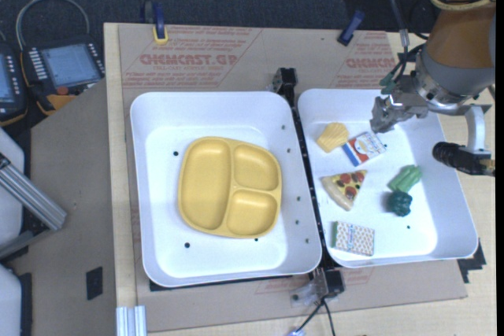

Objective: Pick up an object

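**Gripper poised over the right bin's upper edge**

The grey two-finger gripper (384, 119) hangs at about one o'clock over the shallow white right bin (449, 240), its tip just above a small red, white and blue carton (365, 147). Whether it is apart or together, I cannot tell from this angle; nothing shows clamped in it.

The carton lies tilted, with a ridged yellow chip-shaped toy (332, 136) just beside it at nine o'clock. Below, near the bin's centre, sits a toy pizza slice (346, 187). At three o'clock from the slice is a green toy broccoli (402, 188), well apart from the carton. A flat, speckled green packet (353, 238) rests toward six o'clock.

The shallow white left bin (150, 169) bears a yellow plastic plate with three compartments (229, 186) at its centre.
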You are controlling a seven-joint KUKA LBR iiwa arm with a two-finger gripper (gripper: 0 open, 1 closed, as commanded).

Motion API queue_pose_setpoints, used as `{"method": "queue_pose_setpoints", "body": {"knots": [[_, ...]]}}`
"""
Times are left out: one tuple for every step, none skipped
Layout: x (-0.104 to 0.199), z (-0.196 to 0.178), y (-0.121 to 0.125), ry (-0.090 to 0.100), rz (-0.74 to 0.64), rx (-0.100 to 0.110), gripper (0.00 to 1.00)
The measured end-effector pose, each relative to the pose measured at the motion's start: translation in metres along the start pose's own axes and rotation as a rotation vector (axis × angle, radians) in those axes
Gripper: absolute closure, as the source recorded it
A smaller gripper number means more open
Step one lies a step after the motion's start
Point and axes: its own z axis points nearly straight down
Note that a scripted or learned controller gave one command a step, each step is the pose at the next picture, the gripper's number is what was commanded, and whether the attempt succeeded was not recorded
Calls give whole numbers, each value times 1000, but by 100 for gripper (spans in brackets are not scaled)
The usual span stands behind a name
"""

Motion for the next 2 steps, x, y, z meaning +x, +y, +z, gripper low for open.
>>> {"method": "queue_pose_setpoints", "body": {"knots": [[44, 6, 4, 1, 0, 5, 100], [98, -4, 5, 1, -1, 0, 100]]}}
